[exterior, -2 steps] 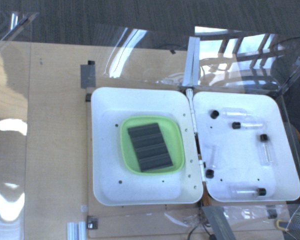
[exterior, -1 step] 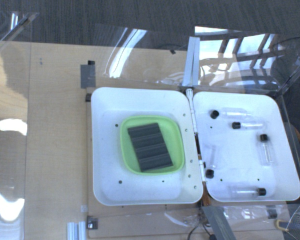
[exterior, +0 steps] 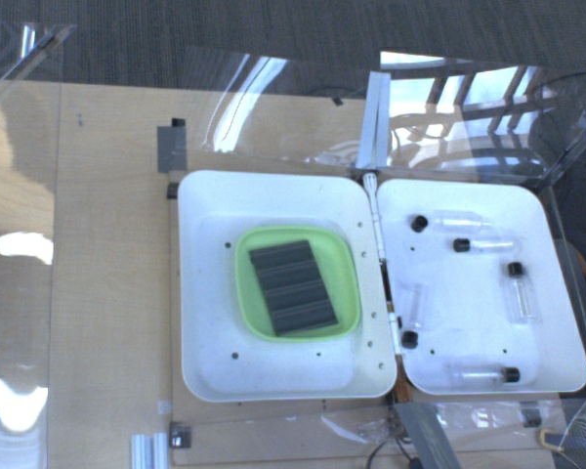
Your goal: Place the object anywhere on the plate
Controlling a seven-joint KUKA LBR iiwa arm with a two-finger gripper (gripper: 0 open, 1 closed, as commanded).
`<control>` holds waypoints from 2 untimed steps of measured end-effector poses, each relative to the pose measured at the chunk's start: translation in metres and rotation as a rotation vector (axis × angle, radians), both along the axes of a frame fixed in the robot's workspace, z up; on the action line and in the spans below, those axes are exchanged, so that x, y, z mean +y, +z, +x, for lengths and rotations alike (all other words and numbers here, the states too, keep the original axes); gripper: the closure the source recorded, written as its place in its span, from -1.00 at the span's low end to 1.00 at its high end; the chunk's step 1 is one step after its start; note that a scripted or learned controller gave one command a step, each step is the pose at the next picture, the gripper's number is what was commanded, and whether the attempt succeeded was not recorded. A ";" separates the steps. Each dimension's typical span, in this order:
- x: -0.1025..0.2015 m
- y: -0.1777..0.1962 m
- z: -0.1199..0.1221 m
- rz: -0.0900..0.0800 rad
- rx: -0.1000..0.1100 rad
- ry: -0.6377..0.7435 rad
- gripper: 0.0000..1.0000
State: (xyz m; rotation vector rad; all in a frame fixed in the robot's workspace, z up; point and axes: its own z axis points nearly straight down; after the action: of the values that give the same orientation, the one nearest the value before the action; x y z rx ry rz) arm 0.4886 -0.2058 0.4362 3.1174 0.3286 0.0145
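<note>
Claw's grip cannot be told; dark ridged block point(exterior: 292, 287) lies on green plate point(exterior: 246, 296).

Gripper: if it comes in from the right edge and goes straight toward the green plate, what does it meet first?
Probably the black-capped clear tube near the right wall of the right bin, if it travels low; height is unclear.

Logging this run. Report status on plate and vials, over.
Green plate in left bin, dark ridged block on it. Five clear vials loose in right bin. Nothing blocking plate.
</note>
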 end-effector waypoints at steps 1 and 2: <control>0.000 0.000 0.000 0.000 0.000 0.001 -1.00; 0.000 0.000 0.000 0.000 0.001 0.001 -1.00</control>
State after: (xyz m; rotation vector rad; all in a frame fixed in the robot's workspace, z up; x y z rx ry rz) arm 0.4886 -0.2057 0.4361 3.1175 0.3301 0.0134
